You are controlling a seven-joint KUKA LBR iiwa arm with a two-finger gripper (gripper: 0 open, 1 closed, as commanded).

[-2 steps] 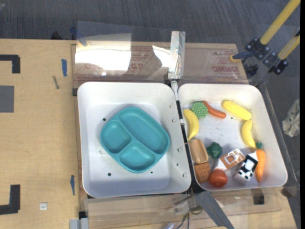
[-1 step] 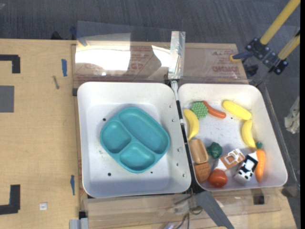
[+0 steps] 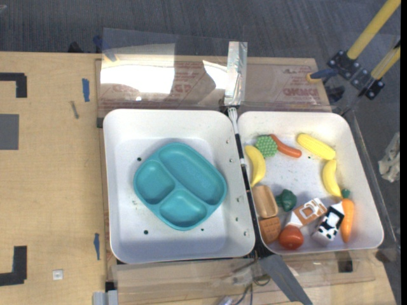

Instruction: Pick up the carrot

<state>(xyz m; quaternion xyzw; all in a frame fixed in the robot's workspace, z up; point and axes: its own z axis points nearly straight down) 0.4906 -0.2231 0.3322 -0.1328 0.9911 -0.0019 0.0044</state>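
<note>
We note the carrot (image 3: 347, 220) lying near-upright along the right bin's (image 3: 365, 170) right wall; claw state undeterminable.

My carrot (image 3: 347, 220) lies by the right bin's (image 3: 365, 170) right wall; a teal plate (image 3: 180, 184) fills the left bin (image 3: 121, 170).

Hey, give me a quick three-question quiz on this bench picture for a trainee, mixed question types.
1. True or false: the carrot lies in the left bin.
2. What sits in the left bin? A) teal plate B) tomato C) bread
3. Fill in: the carrot lies beside the black-and-white ____.

Key: 1 false, it lies in the right bin. 2 A. 3 toy.
</note>
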